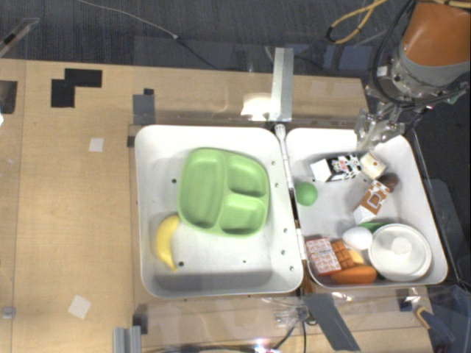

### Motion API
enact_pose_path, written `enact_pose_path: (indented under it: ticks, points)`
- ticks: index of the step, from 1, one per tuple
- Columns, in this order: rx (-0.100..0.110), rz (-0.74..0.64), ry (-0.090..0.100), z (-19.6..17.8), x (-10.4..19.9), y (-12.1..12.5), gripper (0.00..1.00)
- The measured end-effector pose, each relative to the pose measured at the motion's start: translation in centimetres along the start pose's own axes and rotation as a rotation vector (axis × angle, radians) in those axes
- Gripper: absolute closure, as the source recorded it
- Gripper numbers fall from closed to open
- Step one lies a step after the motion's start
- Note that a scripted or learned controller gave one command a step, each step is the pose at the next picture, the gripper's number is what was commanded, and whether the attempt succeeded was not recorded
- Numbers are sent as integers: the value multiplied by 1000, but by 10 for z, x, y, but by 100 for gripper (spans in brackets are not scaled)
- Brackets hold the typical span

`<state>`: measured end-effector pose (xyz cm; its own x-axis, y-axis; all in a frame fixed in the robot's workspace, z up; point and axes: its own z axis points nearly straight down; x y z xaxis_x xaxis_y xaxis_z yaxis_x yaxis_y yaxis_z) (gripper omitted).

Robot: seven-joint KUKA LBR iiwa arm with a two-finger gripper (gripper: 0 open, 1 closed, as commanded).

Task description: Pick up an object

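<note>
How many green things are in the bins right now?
2: a green sectioned plastic plate in the left bin, and a small green ball at the right bin's left wall. Others may hide under clutter.

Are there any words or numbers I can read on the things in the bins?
None can be read.
Black-and-white carton: has print, too blurred to read.
Brown-and-white box: markings too small to read.
Red-and-white packet: pattern, no readable letters.
</note>
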<state>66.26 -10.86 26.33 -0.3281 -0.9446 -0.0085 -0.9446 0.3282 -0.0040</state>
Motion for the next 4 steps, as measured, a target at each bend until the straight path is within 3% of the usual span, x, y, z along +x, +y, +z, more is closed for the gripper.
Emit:
enact_pose_path:
  ticks: [1, 2, 3, 4]
  points:
    - [12, 13, 9, -58, 87, 25, 100]
    - [14, 5, 1, -67, 79, 24, 100]
    - [-3, -46, 3, -9, 40, 65, 100]
    - [2, -43, 4, -11, 42, 64, 0]
